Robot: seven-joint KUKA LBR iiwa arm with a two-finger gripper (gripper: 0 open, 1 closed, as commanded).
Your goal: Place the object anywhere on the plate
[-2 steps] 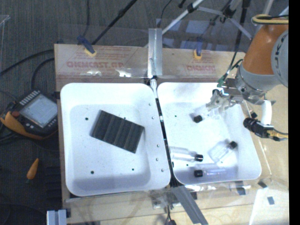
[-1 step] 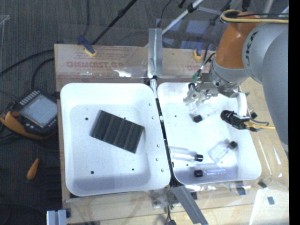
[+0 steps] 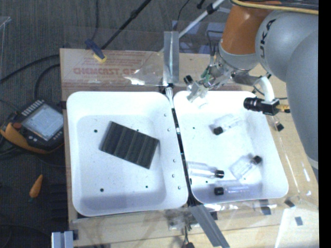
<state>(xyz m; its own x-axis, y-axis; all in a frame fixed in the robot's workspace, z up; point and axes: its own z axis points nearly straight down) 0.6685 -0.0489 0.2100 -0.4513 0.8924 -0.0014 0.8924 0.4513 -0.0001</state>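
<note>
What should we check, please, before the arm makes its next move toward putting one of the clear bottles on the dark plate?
1. Plate in place: ok. The dark ribbed plate lies flat in the left bin, nothing on it.
2. Objects available: ok. Four clear black-capped bottles lie in the right bin, e.g. one near the top and one at the front.
3. Object held: not ok. The pincer sits over the right bin's back-left corner with no bottle visibly between its fingers.
4. Finger opening: cannot tell; too blurred.
5. Bottles separated for grasping: ok. None touch each other.
</note>
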